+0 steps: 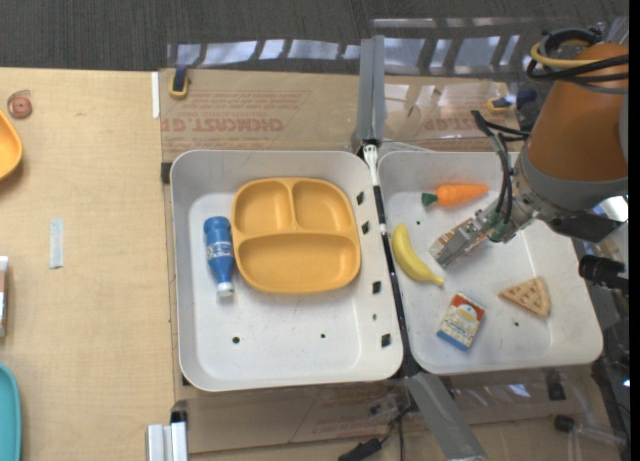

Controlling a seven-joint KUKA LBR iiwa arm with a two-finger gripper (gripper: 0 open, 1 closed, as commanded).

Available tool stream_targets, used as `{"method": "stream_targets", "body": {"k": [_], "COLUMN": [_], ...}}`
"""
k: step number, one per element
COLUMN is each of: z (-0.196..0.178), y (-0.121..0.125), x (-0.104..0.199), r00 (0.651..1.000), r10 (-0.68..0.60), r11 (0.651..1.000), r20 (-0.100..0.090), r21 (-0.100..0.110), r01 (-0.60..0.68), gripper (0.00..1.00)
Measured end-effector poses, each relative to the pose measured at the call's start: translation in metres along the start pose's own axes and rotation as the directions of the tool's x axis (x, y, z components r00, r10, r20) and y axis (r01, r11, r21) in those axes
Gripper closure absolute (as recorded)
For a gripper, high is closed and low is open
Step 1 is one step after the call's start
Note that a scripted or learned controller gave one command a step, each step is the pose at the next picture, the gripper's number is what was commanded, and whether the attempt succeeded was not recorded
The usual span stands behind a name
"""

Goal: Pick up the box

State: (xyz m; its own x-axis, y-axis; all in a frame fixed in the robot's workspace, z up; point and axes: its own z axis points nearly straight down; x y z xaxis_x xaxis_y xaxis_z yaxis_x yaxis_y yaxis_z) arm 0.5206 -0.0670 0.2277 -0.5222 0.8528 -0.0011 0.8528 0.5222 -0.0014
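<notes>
Box: I see the small blue-and-white cardboard box (461,321) lying flat near the front of the right white bin (575,349), untouched.
Gripper: my two-finger gripper (447,248) hangs above the box and just right of the yellow banana (413,256); its state I cannot tell.
Neighbours: orange carrot (457,194) behind, tan wedge-shaped piece (528,297) to the right.
Left white bin (190,279): yellow divided plate (296,235), blue bottle (218,253) beside it.
</notes>
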Motion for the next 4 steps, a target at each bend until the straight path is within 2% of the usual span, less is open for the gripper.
{"method": "stream_targets", "body": {"k": [1,2,3,4], "z": [0.12,0.137,0.128,0.025], "y": [-0.04,-0.056,-0.056,-0.025], "x": [-0.029,-0.007,-0.008,0.04], "r00": [0.998,1.0,1.0,0.998], "r10": [-0.065,-0.024,-0.021,-0.068], "r11": [0.998,1.0,1.0,0.998], "r20": [-0.002,-0.002,-0.002,0.0], "r21": [0.001,0.0,0.0,-0.001], "r01": [0.065,0.024,0.021,0.068], "gripper": [0.0,0.0,1.0,1.0]}}
